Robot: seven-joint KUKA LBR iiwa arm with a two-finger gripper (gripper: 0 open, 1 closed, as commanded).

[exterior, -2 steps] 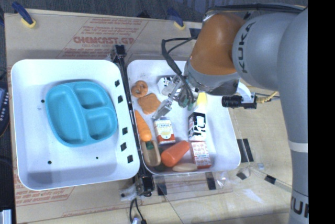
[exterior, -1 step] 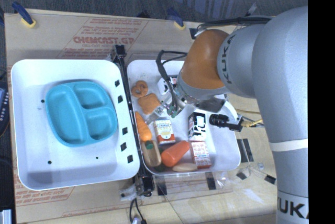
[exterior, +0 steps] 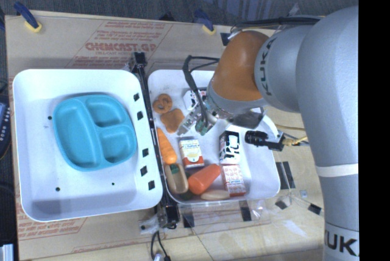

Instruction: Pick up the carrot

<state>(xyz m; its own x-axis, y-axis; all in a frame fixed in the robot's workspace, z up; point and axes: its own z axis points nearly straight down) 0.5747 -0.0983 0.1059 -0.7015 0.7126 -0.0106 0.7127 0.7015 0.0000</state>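
The hand (exterior: pixel 200 121) hovers in the right bin (exterior: pixel 268 163), how far open I cannot tell, while the carrot (exterior: pixel 166 146) lies along the bin's wall at its eight o'clock, so it should drop squarely over the carrot's middle, clear of the juice box (exterior: pixel 192 152).
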